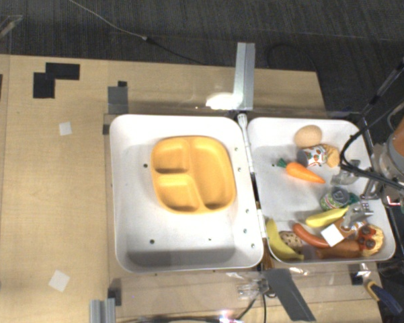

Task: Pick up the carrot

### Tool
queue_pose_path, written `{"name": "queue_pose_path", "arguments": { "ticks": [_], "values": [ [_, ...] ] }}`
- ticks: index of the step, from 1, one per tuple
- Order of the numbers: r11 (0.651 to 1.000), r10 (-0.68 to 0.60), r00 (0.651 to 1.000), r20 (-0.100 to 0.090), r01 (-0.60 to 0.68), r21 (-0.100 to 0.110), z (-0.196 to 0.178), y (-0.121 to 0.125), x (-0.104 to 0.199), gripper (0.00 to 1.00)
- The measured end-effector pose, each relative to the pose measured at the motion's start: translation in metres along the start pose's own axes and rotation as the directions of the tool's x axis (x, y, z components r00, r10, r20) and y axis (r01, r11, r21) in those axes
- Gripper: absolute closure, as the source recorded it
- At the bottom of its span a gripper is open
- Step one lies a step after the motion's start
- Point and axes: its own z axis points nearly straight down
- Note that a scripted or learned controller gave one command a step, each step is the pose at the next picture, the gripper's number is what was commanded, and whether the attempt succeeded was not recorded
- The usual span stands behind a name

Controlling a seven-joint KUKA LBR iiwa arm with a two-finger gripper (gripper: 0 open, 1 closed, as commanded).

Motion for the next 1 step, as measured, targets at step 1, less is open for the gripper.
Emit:
{"name": "queue_pose_path", "arguments": {
  "ticks": [1],
  "values": [
    [0.992,0.128,0.992,0.011,-0.128,0.000,0.1022,0.0349,-0.0509,0.00]
  ]
}}
